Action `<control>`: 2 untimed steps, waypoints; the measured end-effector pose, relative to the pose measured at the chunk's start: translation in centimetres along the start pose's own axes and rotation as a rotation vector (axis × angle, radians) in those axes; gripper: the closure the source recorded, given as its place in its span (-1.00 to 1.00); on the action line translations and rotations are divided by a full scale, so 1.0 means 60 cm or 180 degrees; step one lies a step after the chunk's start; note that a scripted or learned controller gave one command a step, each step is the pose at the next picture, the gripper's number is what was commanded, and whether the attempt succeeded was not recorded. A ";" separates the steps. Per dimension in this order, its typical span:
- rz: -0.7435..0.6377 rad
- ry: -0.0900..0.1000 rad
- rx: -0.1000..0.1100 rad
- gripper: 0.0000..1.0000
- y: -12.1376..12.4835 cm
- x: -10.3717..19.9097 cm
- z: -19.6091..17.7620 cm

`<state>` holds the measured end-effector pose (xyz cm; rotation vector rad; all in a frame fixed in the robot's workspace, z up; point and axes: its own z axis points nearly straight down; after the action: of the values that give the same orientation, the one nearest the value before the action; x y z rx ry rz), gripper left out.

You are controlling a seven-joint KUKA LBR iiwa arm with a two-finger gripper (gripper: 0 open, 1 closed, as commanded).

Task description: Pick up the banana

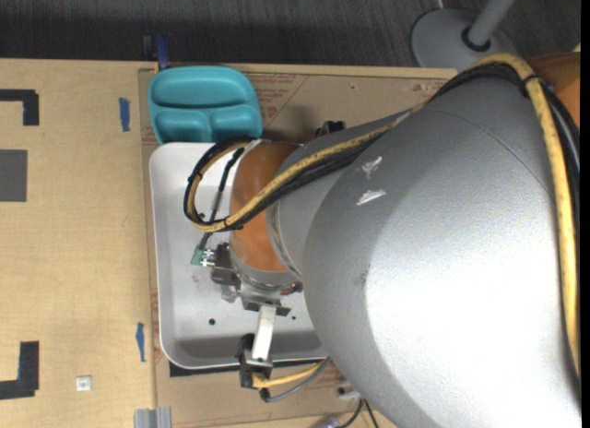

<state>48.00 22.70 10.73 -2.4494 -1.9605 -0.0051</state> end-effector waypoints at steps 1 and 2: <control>-0.0002 0.0001 0.0001 1.00 0.000 0.001 -0.017; -0.0004 0.0000 0.0003 1.00 0.000 0.001 -0.033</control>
<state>48.01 22.76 12.69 -2.4475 -1.9615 -0.0040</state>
